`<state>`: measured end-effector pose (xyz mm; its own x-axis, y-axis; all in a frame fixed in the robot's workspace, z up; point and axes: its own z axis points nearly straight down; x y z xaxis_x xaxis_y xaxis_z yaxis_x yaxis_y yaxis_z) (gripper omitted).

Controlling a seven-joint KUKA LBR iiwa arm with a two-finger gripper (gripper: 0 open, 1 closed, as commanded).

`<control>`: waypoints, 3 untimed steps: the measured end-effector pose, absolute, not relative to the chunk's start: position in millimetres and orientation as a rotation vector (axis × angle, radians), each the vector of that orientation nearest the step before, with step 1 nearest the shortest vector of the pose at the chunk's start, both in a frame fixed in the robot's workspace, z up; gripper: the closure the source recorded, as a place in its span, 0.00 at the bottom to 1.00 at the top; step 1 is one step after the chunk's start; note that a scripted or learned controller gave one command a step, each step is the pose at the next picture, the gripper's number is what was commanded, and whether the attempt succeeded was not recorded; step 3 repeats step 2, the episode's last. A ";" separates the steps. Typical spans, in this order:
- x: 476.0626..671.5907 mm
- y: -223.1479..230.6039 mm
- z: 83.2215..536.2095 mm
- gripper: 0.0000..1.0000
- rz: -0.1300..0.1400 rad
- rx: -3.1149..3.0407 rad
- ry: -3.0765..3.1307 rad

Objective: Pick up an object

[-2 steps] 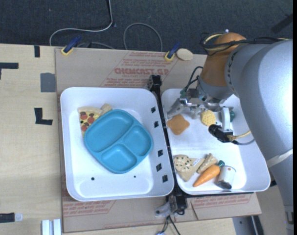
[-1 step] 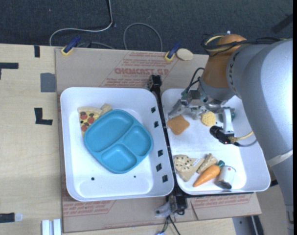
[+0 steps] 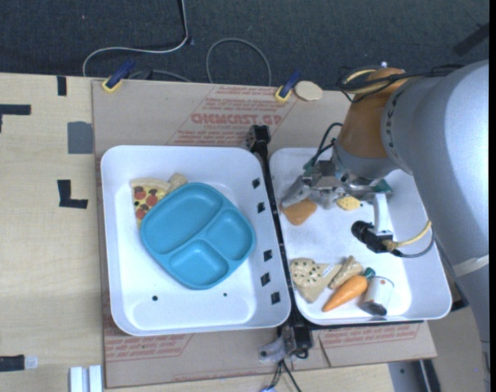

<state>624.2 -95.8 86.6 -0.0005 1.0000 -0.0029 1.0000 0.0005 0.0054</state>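
My gripper (image 3: 315, 193) hangs low over the upper left part of the right bin (image 3: 419, 300), open, with its fingers spread. An orange-brown bread-like piece (image 3: 299, 211) lies just below its left finger (image 3: 294, 193), touching or nearly touching it, and is not between the fingers. A small yellow piece (image 3: 348, 203) lies by the right finger. Toward the bin's front lie a holed cheese wedge (image 3: 307, 275), an orange carrot (image 3: 344, 293) and a small white and dark object (image 3: 375, 297).
The left bin (image 3: 121, 292) holds a blue divided plate (image 3: 198, 233) and a pizza slice (image 3: 146, 194) tucked under the plate's far left edge. A black divider (image 3: 268, 219) runs between the bins. The arm's grey body covers the right bin's far right side.
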 end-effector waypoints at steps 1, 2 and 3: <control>624.6 -93.9 94.3 0.00 0.000 2.221 2.223; 617.3 -97.0 86.4 0.00 0.004 2.218 2.220; 617.3 -97.0 86.4 0.00 0.004 2.218 2.220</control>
